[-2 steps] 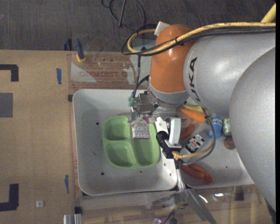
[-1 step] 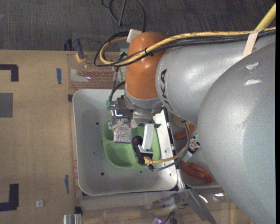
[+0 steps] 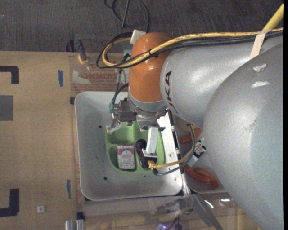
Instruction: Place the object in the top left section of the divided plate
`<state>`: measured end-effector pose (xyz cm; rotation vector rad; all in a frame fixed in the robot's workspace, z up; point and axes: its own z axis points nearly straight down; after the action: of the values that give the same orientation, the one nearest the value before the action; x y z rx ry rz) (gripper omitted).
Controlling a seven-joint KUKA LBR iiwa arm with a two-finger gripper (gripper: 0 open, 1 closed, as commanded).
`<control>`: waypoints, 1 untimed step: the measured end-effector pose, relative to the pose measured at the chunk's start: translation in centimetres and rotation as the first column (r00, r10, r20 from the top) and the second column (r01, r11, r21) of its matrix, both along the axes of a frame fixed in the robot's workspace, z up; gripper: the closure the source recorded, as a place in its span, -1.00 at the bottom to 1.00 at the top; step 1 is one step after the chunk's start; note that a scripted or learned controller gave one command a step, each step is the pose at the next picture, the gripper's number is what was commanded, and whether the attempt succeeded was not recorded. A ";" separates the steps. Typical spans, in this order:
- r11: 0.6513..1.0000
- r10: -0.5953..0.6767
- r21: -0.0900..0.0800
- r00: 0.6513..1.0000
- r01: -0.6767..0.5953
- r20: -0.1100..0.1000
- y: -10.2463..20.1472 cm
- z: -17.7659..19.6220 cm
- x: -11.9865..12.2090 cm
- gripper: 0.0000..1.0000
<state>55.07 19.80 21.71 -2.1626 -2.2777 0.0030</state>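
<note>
White bin [image 3: 90, 148] on the left, shallow, rim rounded at the corners. Second white bin [image 3: 211, 186] beside it to the right, mostly hidden; orange items [image 3: 204, 176] lie in it (kind not clear). Bench [image 3: 36, 148] tan, bearing black corner marks [image 3: 11, 74], a grey square [image 3: 5, 108] at the left edge and short strips of blue tape [image 3: 60, 78]. Beyond the bench's far edge, dark carpet [image 3: 45, 18] with black cable [image 3: 121, 13] lying on it.

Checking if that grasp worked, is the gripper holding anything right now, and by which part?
Cannot be told. The gripper sits over the green divided plate, with the arm hiding its tip. A small printed packet lies in the plate.
</note>
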 end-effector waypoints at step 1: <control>0.997 0.083 0.000 0.997 -0.083 0.003 0.9 6.2 1.4 -1.00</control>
<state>56.49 20.72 27.87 -2.0673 -2.3671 -0.0007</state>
